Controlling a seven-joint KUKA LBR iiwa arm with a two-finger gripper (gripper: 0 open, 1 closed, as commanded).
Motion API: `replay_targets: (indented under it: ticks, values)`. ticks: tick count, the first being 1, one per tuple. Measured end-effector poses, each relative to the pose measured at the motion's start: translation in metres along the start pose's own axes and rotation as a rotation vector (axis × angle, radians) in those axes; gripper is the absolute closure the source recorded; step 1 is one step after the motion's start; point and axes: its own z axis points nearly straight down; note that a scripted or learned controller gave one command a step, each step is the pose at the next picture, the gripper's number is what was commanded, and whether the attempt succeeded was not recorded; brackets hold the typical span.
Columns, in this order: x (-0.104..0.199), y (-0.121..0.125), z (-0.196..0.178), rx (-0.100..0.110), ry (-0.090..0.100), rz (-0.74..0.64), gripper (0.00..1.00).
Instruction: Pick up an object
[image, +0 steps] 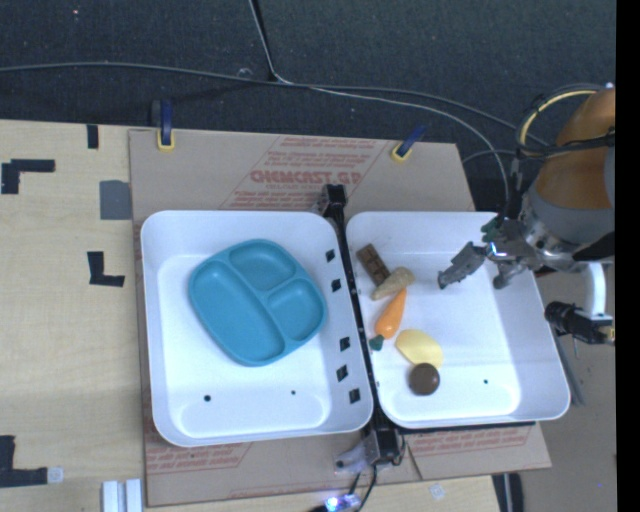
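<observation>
The arm (575, 170) comes in from the right, its orange band and grey body partly cut off at the frame's edge, so most of it is out of sight. Its hand (480, 265) hangs over the right part of the right bin (500, 395), one dark finger (458, 270) pointing left and another toward the bin's right wall. The two fingers look spread apart, with nothing between them, though they are small and somewhat blurred against the white.

The things to pick lie along the left side of that same bin, well apart from the hand. A brown block (374, 263) sits near the divider, its surface too small to read. Just below it a pale beige piece (392, 283) touches the top of a toy carrot (390, 314), which lies tilted with a small green tip at its lower end. Nearer the front, a yellow lemon-like object (419, 347) sits just beside a dark brown ball (424, 379); whether they touch I cannot tell.

In the left bin (165, 400) a blue divided plate (257, 301) lies flat, turned at an angle. Both bins rest on a cardboard sheet (300, 175) on the desk (60, 300), with black cables (300, 85) trailing across the dark floor behind.
</observation>
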Motion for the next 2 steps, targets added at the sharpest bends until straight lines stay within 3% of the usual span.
replay_targets:
  ticks: [1, 2]
  values:
    - [0.0, 0.003, -0.007, -0.013, -0.003, -0.004, 0.0]
    - [-0.003, 0.001, 0.056, -0.008, -0.002, -0.003, 0.0]
